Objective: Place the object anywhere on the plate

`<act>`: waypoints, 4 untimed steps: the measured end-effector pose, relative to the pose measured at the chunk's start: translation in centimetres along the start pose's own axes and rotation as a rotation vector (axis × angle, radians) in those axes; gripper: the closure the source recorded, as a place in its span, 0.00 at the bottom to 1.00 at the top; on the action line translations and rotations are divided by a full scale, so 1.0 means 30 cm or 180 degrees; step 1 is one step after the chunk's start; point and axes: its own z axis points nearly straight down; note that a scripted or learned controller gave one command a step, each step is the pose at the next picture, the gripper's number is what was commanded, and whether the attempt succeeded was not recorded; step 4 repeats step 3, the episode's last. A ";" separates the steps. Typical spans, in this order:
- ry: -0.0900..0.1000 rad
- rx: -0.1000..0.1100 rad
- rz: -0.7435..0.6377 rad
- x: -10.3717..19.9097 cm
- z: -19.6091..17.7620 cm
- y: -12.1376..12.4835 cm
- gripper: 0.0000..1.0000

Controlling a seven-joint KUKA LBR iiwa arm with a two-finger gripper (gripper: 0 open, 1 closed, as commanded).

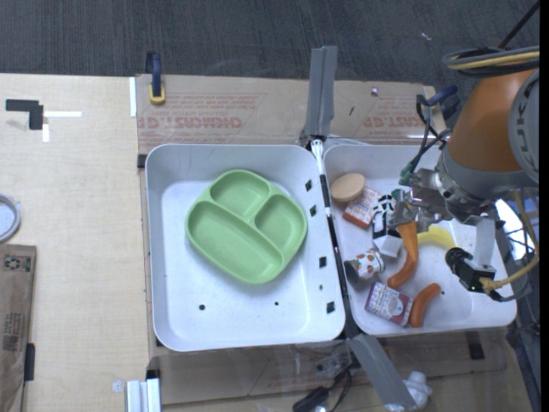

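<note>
A light green plate with three compartments lies in the left white bin, and nothing lies on it. My gripper hangs low over the middle of the right bin, among the toy foods. Right under it an orange carrot-like piece points downward, touching or nearly touching the gripper. The wrist hides whether that piece is gripped. A yellow banana lies just to the carrot's right.
The right bin also holds a tan round bun, a red and white packet, a small carton, an orange sausage, a pink box and a red-orange sausage. A grey divider stands between the bins.
</note>
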 end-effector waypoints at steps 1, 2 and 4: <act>0.0000 0.0008 -0.0129 0.288 0.036 -0.041 1.00; -0.0003 0.0001 -0.0017 0.545 0.007 0.009 1.00; -0.0004 0.0000 -0.0016 0.545 0.006 0.009 0.00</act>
